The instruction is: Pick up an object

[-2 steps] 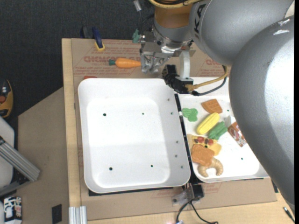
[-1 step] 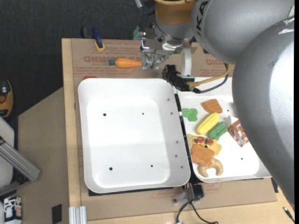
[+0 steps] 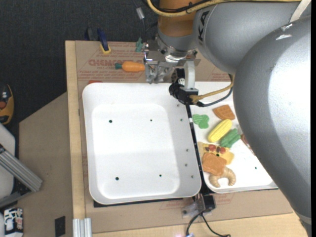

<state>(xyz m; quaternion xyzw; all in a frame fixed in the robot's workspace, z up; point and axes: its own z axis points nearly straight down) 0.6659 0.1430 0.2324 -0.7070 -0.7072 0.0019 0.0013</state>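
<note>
Toys lie heaped in the right bin (image 3: 256,181), well to the right of the left bin (image 3: 98,132): a green piece (image 3: 200,120), a yellow corn cob (image 3: 219,129), a waffle-like orange square (image 3: 224,112), a green pod (image 3: 230,138), an orange block (image 3: 214,164) and a pale croissant (image 3: 222,178). An orange carrot (image 3: 132,66) lies on the cardboard-covered desk (image 3: 79,83) just beyond the far rim of the left bin. The gripper (image 3: 157,75) hangs over that far rim, just right of the carrot, with nothing visible between its metal parts; whether it is open or closed cannot be told from this angle. The arm (image 3: 247,43) covers much of the right bin. No object appears picked up yet. The risk here is a close on nothing, since the gripper sits above the rim and not over any toy. A descent from here could strike the bin edge or nudge the carrot farther off. The crowded pile could also make a grasp catch two toys or slip off a rounded one.
</note>
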